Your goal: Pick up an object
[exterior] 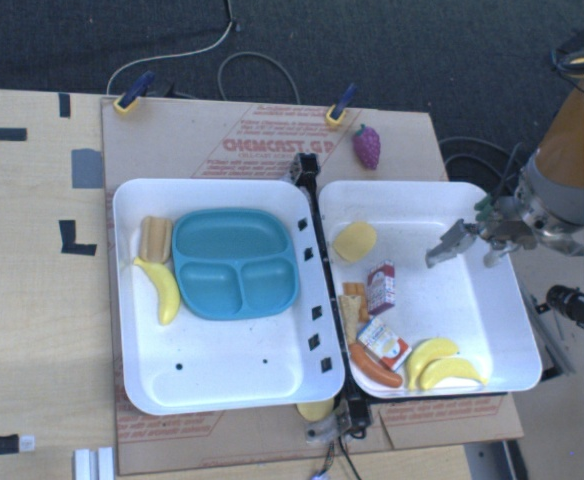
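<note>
**Gripper poised over the right bin, toy food waiting below**

The gripper hangs above the right bin, fingers spread apart with nothing between them. The objects lie in this bin's left and lower part: a yellow round toy near the divider, a small dark red carton, a flat red-and-white packet, a hot dog and two yellow banana-like pieces in the lower corner.

All look like light plastic play food, stiff and smooth, so probably slippery under the pads. The carton seems the easiest hold, across its flat narrow sides. The curved pieces may roll away.

The bin floor is smooth white plastic with open space under the gripper. The left bin holds a blue divided plate, a banana and a tan block; a purple grape bunch lies on the cardboard behind.
</note>
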Available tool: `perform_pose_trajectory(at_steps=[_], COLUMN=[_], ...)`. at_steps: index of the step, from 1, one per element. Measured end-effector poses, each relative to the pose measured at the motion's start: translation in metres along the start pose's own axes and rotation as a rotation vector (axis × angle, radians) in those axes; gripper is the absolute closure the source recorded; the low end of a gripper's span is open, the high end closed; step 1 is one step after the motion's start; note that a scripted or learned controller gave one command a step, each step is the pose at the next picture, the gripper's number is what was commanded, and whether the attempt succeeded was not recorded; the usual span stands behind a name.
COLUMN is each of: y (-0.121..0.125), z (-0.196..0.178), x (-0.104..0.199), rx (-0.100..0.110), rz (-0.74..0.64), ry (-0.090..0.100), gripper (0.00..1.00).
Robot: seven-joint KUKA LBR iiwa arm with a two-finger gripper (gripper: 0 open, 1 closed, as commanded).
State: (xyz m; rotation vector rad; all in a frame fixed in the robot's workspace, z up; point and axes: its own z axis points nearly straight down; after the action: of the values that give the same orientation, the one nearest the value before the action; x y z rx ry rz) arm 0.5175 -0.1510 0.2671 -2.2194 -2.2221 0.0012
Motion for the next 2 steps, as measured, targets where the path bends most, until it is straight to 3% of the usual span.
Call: perform_pose_trajectory(at_steps=[1,2], y=[0.002,0.054], z=[0.173,0.174], x=[0.051,0.045], rx=[-0.004,-0.01], rz=[0.004,0.001], ry=[-0.003,-0.006], gripper=[0.0,0.0])
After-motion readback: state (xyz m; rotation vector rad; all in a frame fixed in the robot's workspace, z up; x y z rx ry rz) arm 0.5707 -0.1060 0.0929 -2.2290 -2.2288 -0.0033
